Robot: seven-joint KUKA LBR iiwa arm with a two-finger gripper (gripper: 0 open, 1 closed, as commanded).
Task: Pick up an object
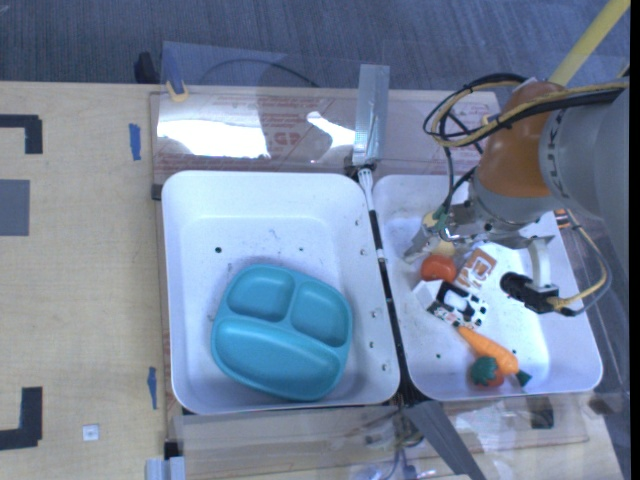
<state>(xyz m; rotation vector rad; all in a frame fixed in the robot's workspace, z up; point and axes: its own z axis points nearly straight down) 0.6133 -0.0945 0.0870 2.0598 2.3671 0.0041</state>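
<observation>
**Gripper lowered over right bin contents**

The right bin (575, 363) is seen to hold several small objects. An orange rounded piece (437, 266) is located directly below the gripper tip, touching or nearly touching it. Just beside that piece, toward the lower right of the gripper, a card-like item printed with orange and white (478, 267) and a black-and-white patterned piece (460, 306) are found. Further from the gripper, toward the near edge of the bin, a toy carrot (487, 345) with an orange body is laid at a slant, its green end (485, 370) resting close to the bin wall.

The gripper (436, 230) is reached down into the far left part of the right bin, with the orange band (515, 153) and grey arm (595, 158) positioned above and to its right. Nothing is seen between the fingers; their spacing cannot be determined.

In the left bin (190, 213), well apart from the gripper, a blue divided plate (283, 332) is placed.
</observation>
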